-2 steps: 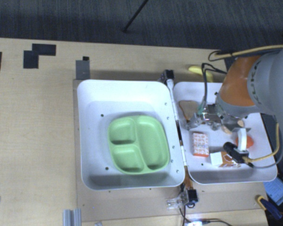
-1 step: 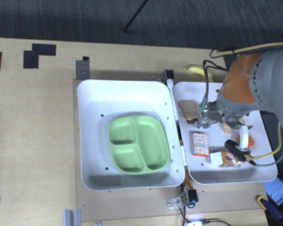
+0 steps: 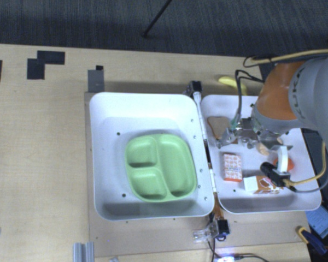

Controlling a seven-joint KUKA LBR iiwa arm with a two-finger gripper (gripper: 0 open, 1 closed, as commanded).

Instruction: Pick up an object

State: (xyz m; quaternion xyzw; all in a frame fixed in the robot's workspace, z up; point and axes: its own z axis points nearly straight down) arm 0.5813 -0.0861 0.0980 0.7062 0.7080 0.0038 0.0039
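Clip at the near edge: a small clip with a bit of wire sits on the surface, right where the two bins meet.
Left bin: the left bin holds one thing, a green tray with three compartments, lying flat near the middle.
Right bin, near end: the right bin has an orange-and-white wrapper close to its near wall.
Packet: a red-and-white packet lies flat just beyond the wrapper, towards the wall shared with the left bin.
Hand: the hand is low inside the right bin, just past the packet. From where I stand I cannot tell whether it is released or clenched, and I see nothing held in it.
Brown piece: a brown piece lies just beside the hand, at the bin's far left part.
Arm: the arm comes in from the right, its orange band above the bin's far half.
Beyond the bins: a yellow thing rests on the surface behind the right bin. Black marks show far off to the left.
Task's thing: likely the packet or the brown piece, the two nearest the hand. Both are lying in the bin.
Progress: I'd say the reach into the bin is made, but the pick is not. A firm hold and a lift clear are left.
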